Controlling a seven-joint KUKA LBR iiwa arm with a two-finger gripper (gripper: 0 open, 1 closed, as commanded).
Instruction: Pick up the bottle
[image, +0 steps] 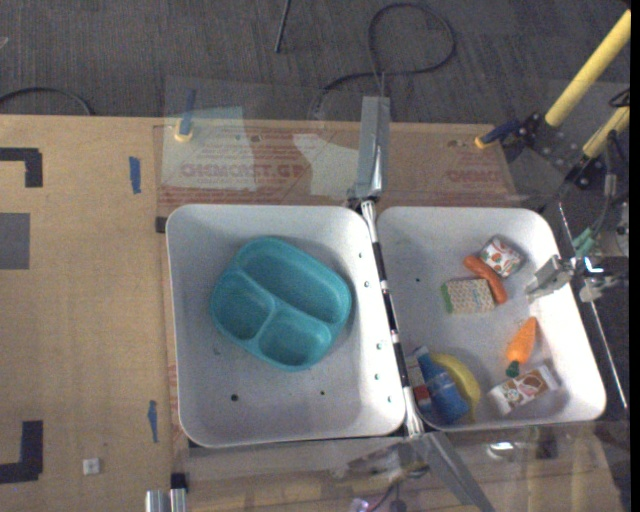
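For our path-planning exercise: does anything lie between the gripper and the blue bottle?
Yes. A yellow item touches the bottle on the side facing the gripper, and an orange carrot lies near the direct line.

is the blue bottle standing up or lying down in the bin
Lying down: the blue bottle shows its full side in the right bin, red cap end toward the divider, resting against the yellow object.

Silvery metal gripper (556, 275) at right edge, teal marks, thin dark cables.
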